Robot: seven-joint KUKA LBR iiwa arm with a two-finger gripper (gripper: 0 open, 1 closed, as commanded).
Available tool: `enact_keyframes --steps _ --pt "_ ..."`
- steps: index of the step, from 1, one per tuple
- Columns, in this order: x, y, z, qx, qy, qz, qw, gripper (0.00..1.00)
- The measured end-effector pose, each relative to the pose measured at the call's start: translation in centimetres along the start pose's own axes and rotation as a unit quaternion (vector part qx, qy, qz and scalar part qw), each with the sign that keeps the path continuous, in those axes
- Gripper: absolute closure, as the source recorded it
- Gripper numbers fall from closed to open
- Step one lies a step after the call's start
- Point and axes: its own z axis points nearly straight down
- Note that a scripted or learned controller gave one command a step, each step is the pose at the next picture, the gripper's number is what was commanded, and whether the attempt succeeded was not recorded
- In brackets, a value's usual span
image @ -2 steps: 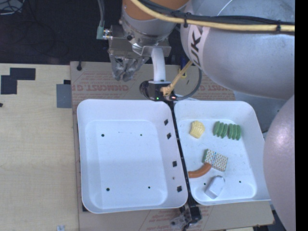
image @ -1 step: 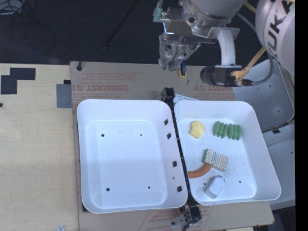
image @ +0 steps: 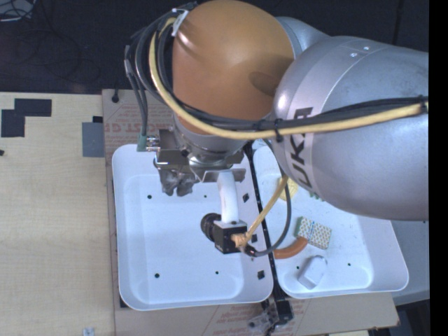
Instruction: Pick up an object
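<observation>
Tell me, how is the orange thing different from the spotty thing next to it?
The orange thing is long, thin and bent like a banana; the spotty thing is flat with four corners. The orange thing is one plain colour; the spotty thing is pale with little dark dots. Both lie in the same white bin, close together.

A grey arm [image: 350,117] reaches in from the right, high above the left bin [image: 133,257]. Its domed orange band [image: 224,54] faces the camera over the bin's far edge, and black and yellow cables [image: 157,82] loop around it. Below the band, the gripper [image: 179,184] points straight down over the bin's far half.
</observation>
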Motion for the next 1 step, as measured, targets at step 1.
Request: enact_keyframes --steps 1 --pt "-0.65 6.57 -9.6 -0.014 0.003 0.005 0.9999 1.0"
